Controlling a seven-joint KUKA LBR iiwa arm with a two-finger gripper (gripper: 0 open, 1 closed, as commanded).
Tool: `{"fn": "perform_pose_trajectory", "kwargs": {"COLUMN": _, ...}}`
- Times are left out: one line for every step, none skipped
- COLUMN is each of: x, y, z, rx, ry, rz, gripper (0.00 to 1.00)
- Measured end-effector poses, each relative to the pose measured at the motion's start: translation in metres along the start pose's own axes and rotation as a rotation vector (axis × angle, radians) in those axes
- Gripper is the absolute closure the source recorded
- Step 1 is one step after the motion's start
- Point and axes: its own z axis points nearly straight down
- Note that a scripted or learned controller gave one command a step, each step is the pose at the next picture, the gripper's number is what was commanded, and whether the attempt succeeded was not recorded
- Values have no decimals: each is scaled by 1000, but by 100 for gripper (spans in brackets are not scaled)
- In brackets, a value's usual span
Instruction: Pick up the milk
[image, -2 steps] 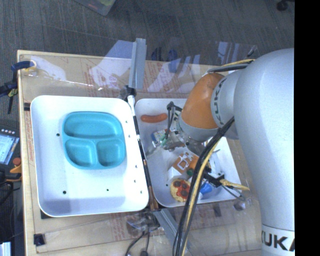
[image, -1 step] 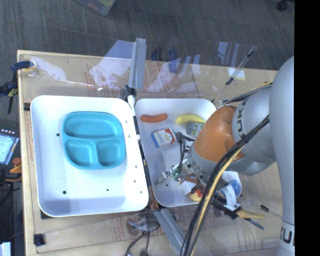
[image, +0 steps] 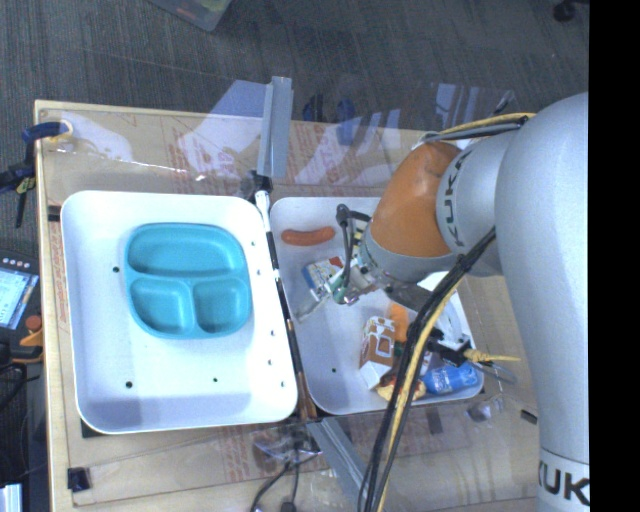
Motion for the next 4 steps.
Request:
{"fn": "perform_pose_trajectory", "kwargs": {"x": -38, "y": 62, "z": 20, "rx": -7, "ry": -6, "rz": -150, "gripper": 0}}
{"fn": "perform_pose_trajectory", "kwargs": {"x": -46, "y": 87, "z": 22, "rx": 11, "ry": 4, "rz": -187, "gripper": 0}}
{"fn": "perform_pose_trajectory", "kwargs": {"x": -46, "y": 91, "z": 10, "rx": -2, "ry": -6, "rz": -194, "gripper": 100}}
{"fn": "perform_pose_trajectory", "kwargs": {"x": -46, "y": 91, "z": 10, "rx": -2, "ry": -6, "rz": -195, "gripper": 0}}
